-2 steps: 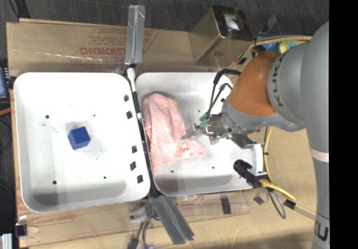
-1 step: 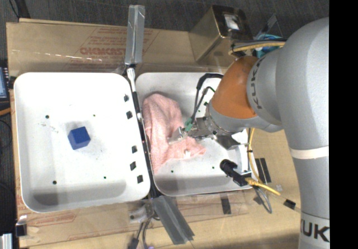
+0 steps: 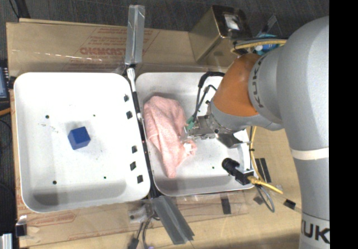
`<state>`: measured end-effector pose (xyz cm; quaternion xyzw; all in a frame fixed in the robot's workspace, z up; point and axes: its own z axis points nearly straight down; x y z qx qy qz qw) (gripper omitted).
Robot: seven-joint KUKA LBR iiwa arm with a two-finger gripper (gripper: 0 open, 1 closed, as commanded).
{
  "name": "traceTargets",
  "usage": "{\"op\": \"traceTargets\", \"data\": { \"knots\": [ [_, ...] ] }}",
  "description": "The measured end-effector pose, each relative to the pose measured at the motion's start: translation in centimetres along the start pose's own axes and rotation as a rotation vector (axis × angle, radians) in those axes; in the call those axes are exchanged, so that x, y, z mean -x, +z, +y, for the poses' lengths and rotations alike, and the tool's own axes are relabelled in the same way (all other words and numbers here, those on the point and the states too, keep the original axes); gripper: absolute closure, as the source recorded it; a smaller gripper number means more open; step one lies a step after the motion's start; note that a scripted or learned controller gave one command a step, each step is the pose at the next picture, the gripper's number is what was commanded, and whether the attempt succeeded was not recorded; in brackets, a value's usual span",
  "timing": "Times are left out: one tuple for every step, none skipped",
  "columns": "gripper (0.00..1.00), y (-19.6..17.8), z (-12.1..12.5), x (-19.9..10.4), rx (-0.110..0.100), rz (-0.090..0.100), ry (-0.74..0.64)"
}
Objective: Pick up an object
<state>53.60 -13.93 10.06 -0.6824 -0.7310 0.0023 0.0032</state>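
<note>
Against pink cloth (image 3: 164, 130), gripper (image 3: 192, 132)

The grey arm (image 3: 305, 102) comes in from the right of the camera view, bending at the orange band (image 3: 238, 94) above the wrist; the gripper (image 3: 193, 133) points left and downward, low inside the right-hand part of the view

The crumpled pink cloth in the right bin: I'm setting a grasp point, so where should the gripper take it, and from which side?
Probably a raised fold along the right edge of the crumpled pink cloth, approached from above. It lies flat and elongated on the floor of the right white bin, so only ridges offer something to pinch. The gripper is at that edge.
</note>
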Motion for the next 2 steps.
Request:
{"op": "traceTargets", "data": {
  "knots": [
    [1.0, 0.8, -0.6, 0.8, 0.005, 0.0, -0.025],
    [1.0, -12.5, 8.2, -2.2, 0.006, -0.002, -0.091]
  ]
}}
